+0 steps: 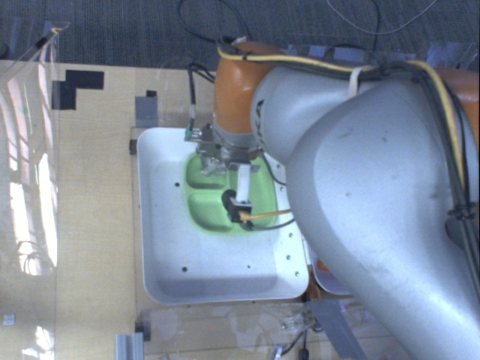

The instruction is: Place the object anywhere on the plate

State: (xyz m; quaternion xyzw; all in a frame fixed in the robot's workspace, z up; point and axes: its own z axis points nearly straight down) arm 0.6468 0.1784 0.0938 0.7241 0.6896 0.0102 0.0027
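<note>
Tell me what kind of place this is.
Probably a robotics lab test cell: a grey arm reaches over a white bin holding a green plate, on a wooden bench with black tape marks, and loose cables trail across the carpet behind.

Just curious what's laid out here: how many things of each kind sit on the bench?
White bins: 2, the left bin and the right bin, mostly under the arm
Green divided plate: 1
Total: 3
</note>
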